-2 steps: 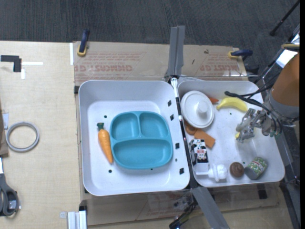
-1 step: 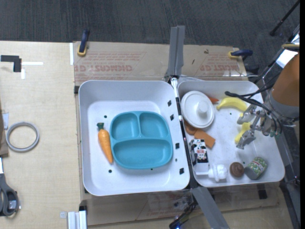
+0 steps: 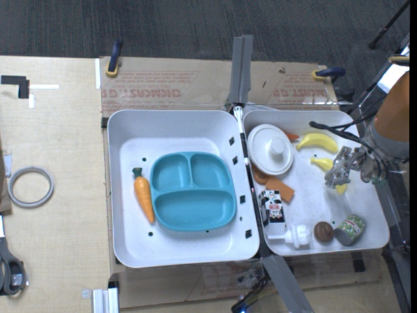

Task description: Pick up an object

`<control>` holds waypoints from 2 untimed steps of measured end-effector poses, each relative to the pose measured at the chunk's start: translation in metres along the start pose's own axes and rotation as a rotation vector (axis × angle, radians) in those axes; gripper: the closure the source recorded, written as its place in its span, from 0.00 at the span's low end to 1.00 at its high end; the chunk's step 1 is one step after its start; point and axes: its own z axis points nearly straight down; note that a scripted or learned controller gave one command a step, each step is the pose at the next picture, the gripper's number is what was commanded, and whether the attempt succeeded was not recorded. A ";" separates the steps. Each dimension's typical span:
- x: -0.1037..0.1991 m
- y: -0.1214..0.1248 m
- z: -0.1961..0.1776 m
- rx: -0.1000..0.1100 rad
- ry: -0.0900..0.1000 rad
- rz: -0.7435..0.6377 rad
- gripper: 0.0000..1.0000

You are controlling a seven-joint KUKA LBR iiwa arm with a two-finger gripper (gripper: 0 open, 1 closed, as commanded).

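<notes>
low over the right bin (image 3: 374, 237), the gripper (image 3: 339, 178) hangs beside a banana (image 3: 317, 141); grip unclear

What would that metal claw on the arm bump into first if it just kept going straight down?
Probably the bare white floor of the right bin. The gripper hangs beside a small yellow piece, with the banana farther off. Depth is hard to judge from this slanted view, so it might graze that piece.

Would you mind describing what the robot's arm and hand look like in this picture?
The arm enters from the right edge with a rounded orange band and grey casing. Black cables loop alongside it. The hand is a small assembly of bare silvery-grey metal with dark fittings.
</notes>
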 end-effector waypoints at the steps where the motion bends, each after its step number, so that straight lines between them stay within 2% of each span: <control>1: 0.000 0.000 0.000 0.000 0.000 0.000 0.00; 2: -0.028 0.005 0.021 0.000 0.010 0.057 0.00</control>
